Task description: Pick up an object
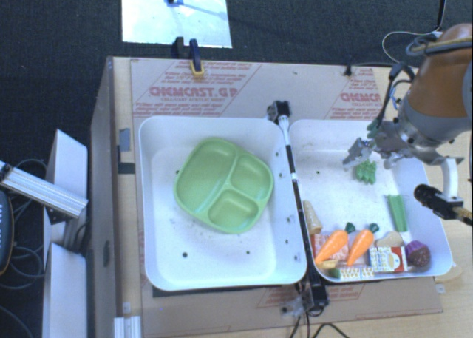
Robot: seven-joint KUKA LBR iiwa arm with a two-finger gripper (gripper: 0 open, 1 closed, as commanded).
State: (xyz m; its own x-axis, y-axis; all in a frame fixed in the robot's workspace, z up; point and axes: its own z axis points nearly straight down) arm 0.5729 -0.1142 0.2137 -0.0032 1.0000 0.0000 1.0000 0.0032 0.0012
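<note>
Behind the bins (pixel 222 277), the board (pixel 222 85) reads "CHEMCAST GP" in red.

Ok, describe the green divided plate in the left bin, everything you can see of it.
The green plate is pale lime, looks like smooth plastic, roughly square with rounded corners. Raised ridges split it into three compartments: one large along its left side, two smaller on the right. It lies face up, turned at an angle, near the middle of the left bin, touching only the bin floor. Nothing lies in its compartments.
</note>
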